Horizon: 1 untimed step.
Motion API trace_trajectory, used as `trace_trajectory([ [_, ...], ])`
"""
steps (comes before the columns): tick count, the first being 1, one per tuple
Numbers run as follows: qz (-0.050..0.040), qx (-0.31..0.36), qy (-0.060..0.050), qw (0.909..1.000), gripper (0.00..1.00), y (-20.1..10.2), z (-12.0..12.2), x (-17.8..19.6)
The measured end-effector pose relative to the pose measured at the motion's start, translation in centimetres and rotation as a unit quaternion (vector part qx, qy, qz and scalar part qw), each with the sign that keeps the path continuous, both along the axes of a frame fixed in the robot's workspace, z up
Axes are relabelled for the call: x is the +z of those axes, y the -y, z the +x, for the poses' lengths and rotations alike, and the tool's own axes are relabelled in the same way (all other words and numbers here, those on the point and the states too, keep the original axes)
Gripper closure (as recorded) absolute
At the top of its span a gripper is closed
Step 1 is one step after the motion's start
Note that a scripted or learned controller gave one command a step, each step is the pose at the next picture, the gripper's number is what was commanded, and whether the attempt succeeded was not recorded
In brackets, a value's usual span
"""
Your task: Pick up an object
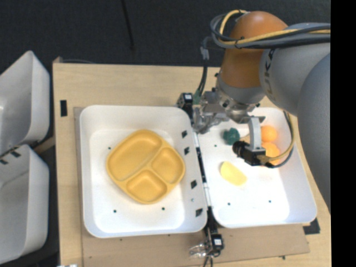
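Observation:
My gripper [218, 114] hangs over the far left part of the right bin [261, 207], close to the divider between the bins. A small teal object [230, 134] lies just to its right. Two orange pieces [269, 140] sit further right, partly behind a black cable fitting [248, 151]. A pale yellow lump [233, 173] rests nearer the front, in the middle of the right bin. I see nothing in the gripper's grasp.
A yellow divided plate [146, 165] lies in the middle of the left bin [94, 204]. The arm's orange band [250, 43] and grey body cover the far right corner of the right bin. White chairs [19, 127] stand at the left.

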State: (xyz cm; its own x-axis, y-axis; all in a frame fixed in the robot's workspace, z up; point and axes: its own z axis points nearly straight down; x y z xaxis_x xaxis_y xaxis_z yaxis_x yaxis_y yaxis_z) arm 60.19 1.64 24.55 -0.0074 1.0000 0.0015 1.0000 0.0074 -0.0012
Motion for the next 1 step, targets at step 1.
trace_trajectory([
  [1,0.0001,0.0,0.001,1.0,1.0,-5.86,0.68,0.63],
])
